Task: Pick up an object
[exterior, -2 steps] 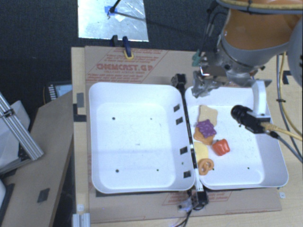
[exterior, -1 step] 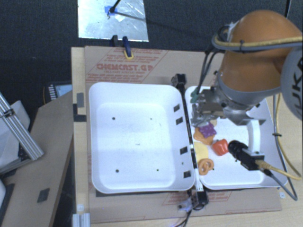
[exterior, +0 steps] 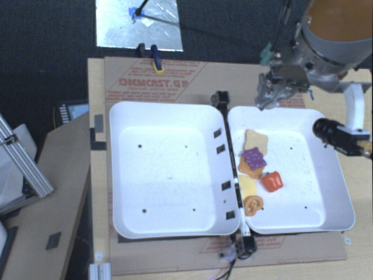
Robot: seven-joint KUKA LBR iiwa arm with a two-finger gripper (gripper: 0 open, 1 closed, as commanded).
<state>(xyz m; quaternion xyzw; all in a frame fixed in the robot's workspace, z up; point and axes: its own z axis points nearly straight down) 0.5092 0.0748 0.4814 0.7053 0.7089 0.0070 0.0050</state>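
Hovering above the right bin (exterior: 326,174), the hand (exterior: 269,98) looks blurred.

A robotics lab or test cell. A grey industrial arm (exterior: 335,34) with an orange band reaches over a plywood worktop (exterior: 70,156) that carries two shallow white bins (exterior: 166,112) on printed cardboard (exterior: 157,80). Aluminium framing rails (exterior: 20,159) stand at the left, cables trail, and dark carpet (exterior: 46,28) covers the floor.
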